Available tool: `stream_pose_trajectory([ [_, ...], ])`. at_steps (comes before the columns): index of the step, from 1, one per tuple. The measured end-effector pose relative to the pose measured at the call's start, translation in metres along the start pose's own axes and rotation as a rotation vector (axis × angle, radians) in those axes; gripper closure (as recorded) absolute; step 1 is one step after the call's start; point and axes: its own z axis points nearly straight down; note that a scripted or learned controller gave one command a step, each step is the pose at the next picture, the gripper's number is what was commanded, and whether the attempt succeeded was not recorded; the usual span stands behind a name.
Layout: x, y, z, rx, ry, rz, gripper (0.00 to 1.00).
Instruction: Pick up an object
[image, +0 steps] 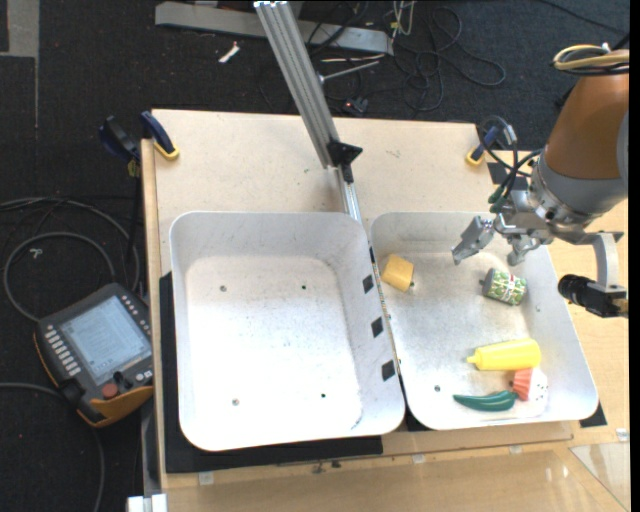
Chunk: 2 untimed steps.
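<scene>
Step in hand, as I read it: approach/pre-grasp over the right shallow white plastic bin (560, 330). Nothing lifted yet.

Largest to smallest, all placed relative to that right bin:
- Left shallow white plastic bin (200, 330) sits touching its left wall, on the light wooden bench (250, 160).
- Grey KUKA arm with orange upper section (590, 140) comes in over its upper right corner, wrist tilted down and to the left, into the bin.
- Two-finger gripper (495, 245) hangs above the bin's upper middle. Fingers look spread apart, one pointing left, one down, with nothing between them.
- Yellow squeeze-bottle-shaped toy (505, 354) lies on its side in the lower right part.
- Green pepper-shaped toy (487, 401) lies at the lower edge, just below the yellow toy.
- Small green and white patterned cylinder (504, 287) lies on its side in the upper right, just below the gripper and closest to it.
- Pale yellow block (398, 272) sits near the bin's left wall, upper part.
- Small red and white toy (530, 385) touches the yellow toy's lower right.

Next move, my call: the cylinder is the likely target. Gripper needs to shift slightly down-right, centre over it, descend, then close. It's round and could roll out of the pinch.
</scene>
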Motion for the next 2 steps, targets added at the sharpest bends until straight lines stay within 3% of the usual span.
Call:
stream_pose_trajectory([
  [1,0.000,0.001,-0.003,-0.005,-0.001,0.000,0.00],
  [2,-0.006,-0.007,0.056,0.001,0.000,0.003,0.00],
])
